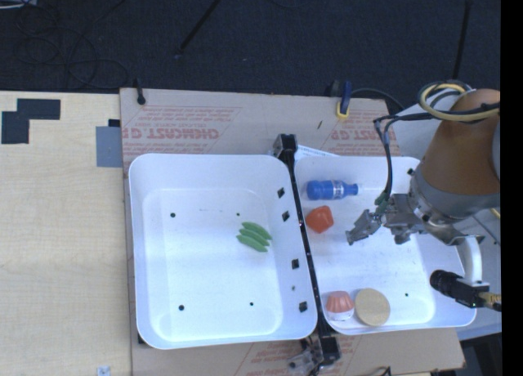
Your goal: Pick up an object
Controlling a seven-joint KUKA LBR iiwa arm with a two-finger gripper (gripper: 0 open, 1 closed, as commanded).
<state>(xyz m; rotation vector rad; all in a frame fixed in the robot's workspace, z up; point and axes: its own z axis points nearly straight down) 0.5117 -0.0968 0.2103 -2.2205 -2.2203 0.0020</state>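
Looking down at a slant on the bench, we see two shallow white bins side by side on a sheet of cardboard [204, 125]. The left bin [163, 203] holds a small green ridged thing [255, 236], lying near the bin's right wall, a little above the middle. A black divider [298, 239] runs between the two bins from top to bottom.

In the right bin [409, 305] we count four things. A blue bottle [331, 190] lies on its side near the far wall, its cap pointing to the right. Just below it, close to the divider, sits an orange lump [319, 220]. Near the front wall lie a small white and pink thing [340, 305] and a tan round disc [373, 306], the two touching or almost touching; we cannot tell which.

The arm [458, 154] reaches in from the right, its orange band broad above the grey wrist, with yellow and black cables looping over it. The gripper [359, 231] hangs over the middle of the right bin, pointing left, to the right of the orange lump and apart from it. We cannot tell how the gripper stands, for its tip is small and dark against the white floor. We see nothing between its tips. Every thing that could be picked up lies on a bin floor.
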